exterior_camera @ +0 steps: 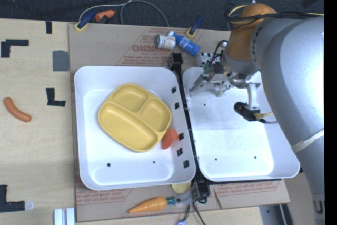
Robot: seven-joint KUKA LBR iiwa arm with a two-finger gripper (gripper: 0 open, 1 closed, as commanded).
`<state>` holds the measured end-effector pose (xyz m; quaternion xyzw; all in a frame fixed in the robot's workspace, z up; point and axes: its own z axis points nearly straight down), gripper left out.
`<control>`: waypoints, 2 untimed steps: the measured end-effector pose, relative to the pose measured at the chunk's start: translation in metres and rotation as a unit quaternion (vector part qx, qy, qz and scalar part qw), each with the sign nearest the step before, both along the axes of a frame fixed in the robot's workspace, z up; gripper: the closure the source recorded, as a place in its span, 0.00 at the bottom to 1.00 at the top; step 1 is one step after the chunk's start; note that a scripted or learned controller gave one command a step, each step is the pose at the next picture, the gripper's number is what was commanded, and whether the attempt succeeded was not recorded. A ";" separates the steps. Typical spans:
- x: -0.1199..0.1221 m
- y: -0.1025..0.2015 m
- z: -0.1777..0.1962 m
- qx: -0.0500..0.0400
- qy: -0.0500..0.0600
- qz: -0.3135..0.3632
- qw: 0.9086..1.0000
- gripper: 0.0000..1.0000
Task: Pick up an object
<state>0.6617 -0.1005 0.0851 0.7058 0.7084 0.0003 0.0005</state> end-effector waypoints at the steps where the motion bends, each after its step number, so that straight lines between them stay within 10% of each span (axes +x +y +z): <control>1: -0.009 0.004 0.001 -0.001 -0.001 -0.001 1.000 0.00; 2: 0.007 0.004 0.000 -0.001 0.003 0.000 1.000 0.00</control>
